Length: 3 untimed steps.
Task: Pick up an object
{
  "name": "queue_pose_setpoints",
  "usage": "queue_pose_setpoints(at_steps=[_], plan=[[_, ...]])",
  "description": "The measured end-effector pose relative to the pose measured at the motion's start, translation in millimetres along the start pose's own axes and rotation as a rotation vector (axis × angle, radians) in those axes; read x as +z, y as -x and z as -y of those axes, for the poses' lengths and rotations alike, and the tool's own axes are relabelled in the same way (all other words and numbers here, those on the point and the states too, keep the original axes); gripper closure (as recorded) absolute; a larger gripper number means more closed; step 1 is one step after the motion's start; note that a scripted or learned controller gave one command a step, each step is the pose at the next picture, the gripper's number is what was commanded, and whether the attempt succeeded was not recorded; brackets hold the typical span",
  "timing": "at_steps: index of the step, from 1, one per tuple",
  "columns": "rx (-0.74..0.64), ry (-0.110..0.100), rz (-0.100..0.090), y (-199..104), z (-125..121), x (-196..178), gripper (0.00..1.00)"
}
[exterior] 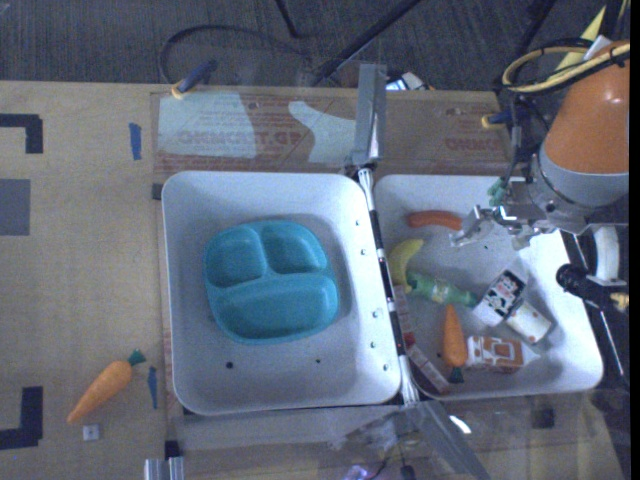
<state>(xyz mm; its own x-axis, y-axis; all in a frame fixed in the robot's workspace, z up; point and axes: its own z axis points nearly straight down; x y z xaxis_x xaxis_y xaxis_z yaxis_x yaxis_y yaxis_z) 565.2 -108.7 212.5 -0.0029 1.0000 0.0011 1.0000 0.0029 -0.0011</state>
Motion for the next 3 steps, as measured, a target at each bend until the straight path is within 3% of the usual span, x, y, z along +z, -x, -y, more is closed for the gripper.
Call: queue_pose_setpoints(at_steps=[1, 2, 3], plan=[[-0.098, 0.004, 0.002, -14.6, -9.9, 117.5, 0.00], [-0.134, 0.000, 0.000, -3.4, 10.4, 116.7, 0.00], [-0.132, 0.004, 0.001, -2.7, 9.3, 106.2, 1.00]])
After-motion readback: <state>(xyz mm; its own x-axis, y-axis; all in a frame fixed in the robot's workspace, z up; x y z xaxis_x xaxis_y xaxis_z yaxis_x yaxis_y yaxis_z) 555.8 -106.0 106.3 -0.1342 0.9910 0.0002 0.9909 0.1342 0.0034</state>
